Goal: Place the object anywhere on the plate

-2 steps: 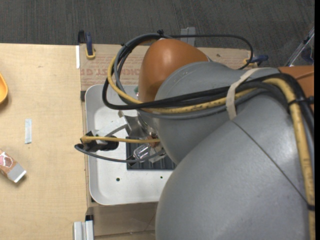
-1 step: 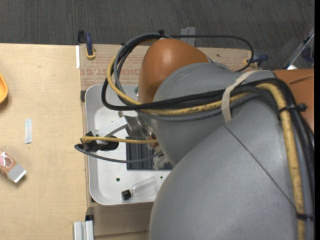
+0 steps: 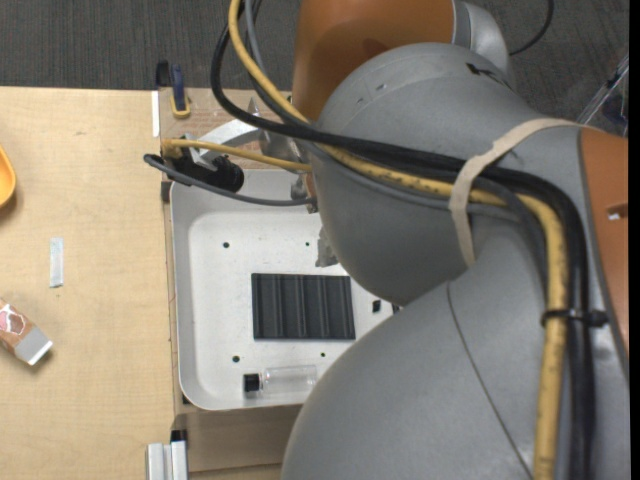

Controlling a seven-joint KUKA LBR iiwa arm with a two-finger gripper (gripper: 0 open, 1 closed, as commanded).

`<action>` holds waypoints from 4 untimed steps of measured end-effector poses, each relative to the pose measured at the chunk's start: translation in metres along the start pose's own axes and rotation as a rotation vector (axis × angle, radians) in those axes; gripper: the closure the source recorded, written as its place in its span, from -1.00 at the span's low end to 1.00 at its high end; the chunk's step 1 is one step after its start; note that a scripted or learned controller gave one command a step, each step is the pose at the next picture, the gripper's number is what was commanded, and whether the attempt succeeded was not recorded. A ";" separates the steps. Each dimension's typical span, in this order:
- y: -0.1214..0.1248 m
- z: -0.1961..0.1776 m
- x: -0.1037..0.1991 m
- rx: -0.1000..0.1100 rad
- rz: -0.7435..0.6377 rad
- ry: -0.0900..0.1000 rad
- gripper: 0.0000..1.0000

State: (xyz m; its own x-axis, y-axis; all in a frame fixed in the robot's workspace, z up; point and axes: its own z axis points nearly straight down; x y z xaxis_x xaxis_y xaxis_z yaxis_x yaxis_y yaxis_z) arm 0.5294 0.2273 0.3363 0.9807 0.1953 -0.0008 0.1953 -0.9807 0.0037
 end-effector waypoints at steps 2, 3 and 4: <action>0.075 0.002 0.028 0.000 -0.047 -0.004 1.00; 0.063 -0.104 -0.016 0.000 -0.194 -0.003 1.00; -0.004 -0.070 -0.040 0.010 0.008 0.006 1.00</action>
State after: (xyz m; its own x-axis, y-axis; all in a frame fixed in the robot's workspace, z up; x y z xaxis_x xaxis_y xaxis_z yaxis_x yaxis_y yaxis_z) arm 0.4891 0.2237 0.4062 0.9822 0.1879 0.0047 0.1879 -0.9822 -0.0059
